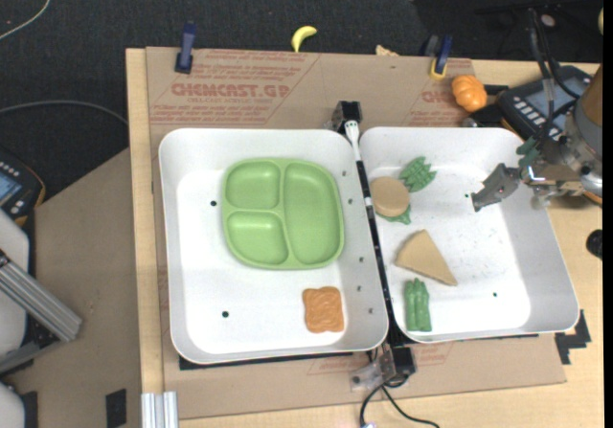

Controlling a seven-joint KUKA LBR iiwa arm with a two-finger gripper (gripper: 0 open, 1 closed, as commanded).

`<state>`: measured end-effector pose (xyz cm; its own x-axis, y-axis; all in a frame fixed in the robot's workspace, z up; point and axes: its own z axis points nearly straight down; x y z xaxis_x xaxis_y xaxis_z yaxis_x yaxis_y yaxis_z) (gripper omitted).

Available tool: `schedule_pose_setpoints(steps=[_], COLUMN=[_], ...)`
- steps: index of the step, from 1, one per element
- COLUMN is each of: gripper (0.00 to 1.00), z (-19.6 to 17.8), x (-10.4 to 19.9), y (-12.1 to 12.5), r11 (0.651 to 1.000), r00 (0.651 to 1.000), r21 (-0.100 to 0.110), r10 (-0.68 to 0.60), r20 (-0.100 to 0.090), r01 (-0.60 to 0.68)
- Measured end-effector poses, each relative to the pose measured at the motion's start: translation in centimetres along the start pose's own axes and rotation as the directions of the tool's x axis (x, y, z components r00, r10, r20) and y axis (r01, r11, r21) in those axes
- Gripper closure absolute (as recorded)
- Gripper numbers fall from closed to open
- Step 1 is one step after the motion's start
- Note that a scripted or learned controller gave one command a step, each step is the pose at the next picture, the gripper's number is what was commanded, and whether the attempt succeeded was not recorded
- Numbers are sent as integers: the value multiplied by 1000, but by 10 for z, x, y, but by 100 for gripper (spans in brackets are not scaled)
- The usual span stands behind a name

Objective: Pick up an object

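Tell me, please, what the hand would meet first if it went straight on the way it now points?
The hand points down and left over the right bin. It would probably meet that bin's bare white floor first; the tan wedge lies farther along. Height is hard to judge.

Left bin [187,225]: a light green divided plate [283,213] with three compartments lies flat, upper centre. An orange waffle-textured piece [324,309] lies flat near the bottom edge, toward the bottom right corner.

Right bin [536,273]: a round tan disc [389,196] lies against the left edge. A green leafy piece [418,173] sits just beside it, nearer the top edge. A tan wedge [425,259] lies left of centre. A green ridged piece [417,305] lies near the bottom left corner.
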<state>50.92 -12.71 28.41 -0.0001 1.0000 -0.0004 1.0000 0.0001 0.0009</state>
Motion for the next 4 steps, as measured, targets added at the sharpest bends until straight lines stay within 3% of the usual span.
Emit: schedule_pose_setpoints(steps=[1,2,3,4], gripper=[0,100,100,100], z=[205,189,94,100], x=[7,6,77,150], y=[-25,-23,22,-25], r11=[1000,1000,1000,1000], r00=[1000,1000,1000,1000], r21=[7,-2,-12,7], r10=[0,2,-10,-7], r20=[-4,1,-2,-4], r01=[0,-2,10,7])
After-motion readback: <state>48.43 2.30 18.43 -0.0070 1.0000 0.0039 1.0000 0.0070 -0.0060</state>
